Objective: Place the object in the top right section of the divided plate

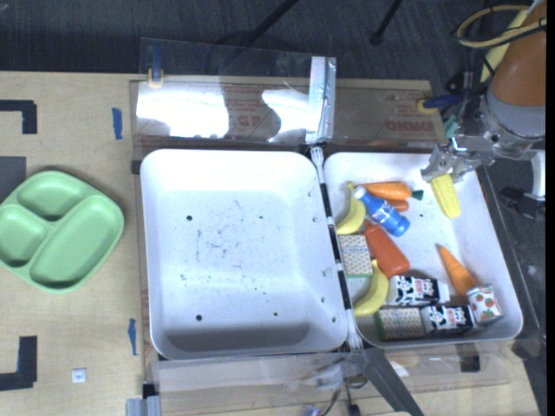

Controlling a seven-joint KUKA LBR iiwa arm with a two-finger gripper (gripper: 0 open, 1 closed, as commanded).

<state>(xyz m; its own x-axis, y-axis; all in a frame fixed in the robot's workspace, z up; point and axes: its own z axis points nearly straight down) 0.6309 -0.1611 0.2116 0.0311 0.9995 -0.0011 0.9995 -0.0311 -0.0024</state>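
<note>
In the right bin (507, 258), two bananas (351, 218), two carrots (388, 191).

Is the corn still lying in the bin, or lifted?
Lifted: the corn hangs from the end effector, near the right bin's far edge.

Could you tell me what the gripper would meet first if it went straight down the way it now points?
Probably the yellow corn cob: it lies right under the gripper, perhaps already at its fingertips. Below it is the right bin floor. Depth is unclear from this slanted view.
</note>
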